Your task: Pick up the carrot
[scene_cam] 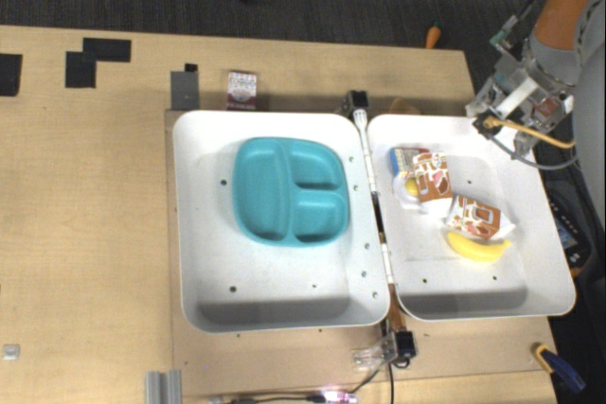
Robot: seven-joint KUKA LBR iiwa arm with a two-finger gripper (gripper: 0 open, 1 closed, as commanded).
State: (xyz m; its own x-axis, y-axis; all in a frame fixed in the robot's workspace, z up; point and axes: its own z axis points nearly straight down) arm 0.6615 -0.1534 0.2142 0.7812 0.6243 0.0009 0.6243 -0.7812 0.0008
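The gripper [489,119] hangs over the far right corner of the right bin [530,293]. Whether it is open or closed cannot be told. It holds nothing visible. The right bin contains a banana [476,248], two brown-and-white packets [473,218] and a blue-edged packet [405,161]. A small orange object [433,36], possibly the carrot, lies at the far edge of the bench [85,232], outside both bins. The left bin [204,289] holds a teal divided plate [289,189].
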